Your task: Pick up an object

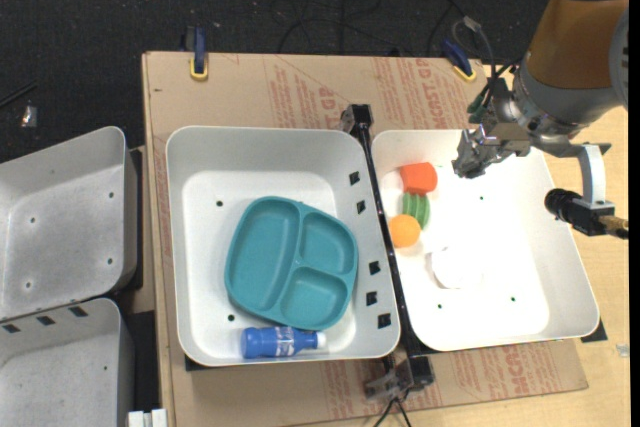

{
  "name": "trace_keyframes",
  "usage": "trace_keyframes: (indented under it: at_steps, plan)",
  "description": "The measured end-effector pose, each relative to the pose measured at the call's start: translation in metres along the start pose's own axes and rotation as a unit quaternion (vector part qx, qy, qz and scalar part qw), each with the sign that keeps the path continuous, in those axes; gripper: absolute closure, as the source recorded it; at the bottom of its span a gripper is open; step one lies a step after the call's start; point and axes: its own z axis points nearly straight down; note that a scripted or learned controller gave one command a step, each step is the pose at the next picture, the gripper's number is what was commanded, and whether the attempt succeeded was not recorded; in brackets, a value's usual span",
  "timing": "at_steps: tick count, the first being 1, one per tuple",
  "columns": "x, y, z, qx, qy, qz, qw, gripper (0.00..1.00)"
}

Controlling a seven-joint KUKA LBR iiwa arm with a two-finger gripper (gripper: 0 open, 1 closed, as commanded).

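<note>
Hovering over the right bin (560, 215), the claw (472, 161) sits near the bin's upper middle, w/ the arm (575, 25) coming in from the right. Can't tell whether it is wide or narrow; it reads as a dark clump from this angle, and nothing is visible gripped in it.

Candidates in the right bin, all along its left side: an orange block (420, 177) at top, a green piece (416, 207) just below and touching it, an orange ball (404, 231) just below that, then a white disc (456, 268) further toward the bin's middle, hard to make out vs. the white floor. The block is nearest the claw, but claw and block are apart, not touching.

Left bin (200, 165) holds a teal tray (292, 263) w/ three compartments, and a blue bottle (280, 342) lying on its side just below the tray, by the front wall. Both are well away from the claw.

Progress, as I judge it: early. Nothing is lifted; every object rests on a bin floor. Left to do: pick a target (prob. the block or one of its neighbours), come down on it, close, and raise it clear. The tight cluster of block, green piece and ball could make a clean grab awkward.
</note>
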Motion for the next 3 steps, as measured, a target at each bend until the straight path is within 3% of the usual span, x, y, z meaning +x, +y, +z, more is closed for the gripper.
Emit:
trace_keyframes:
  at_steps: [1,2,3]
  plan:
    - [0.054,0.01,0.003,0.0,0.0,0.0,1.0,1.0]
    - [0.103,0.037,0.01,0.0,0.0,0.0,1.0,1.0]
    - [0.158,0.042,0.027,0.002,0.0,0.0,1.0,1.0]
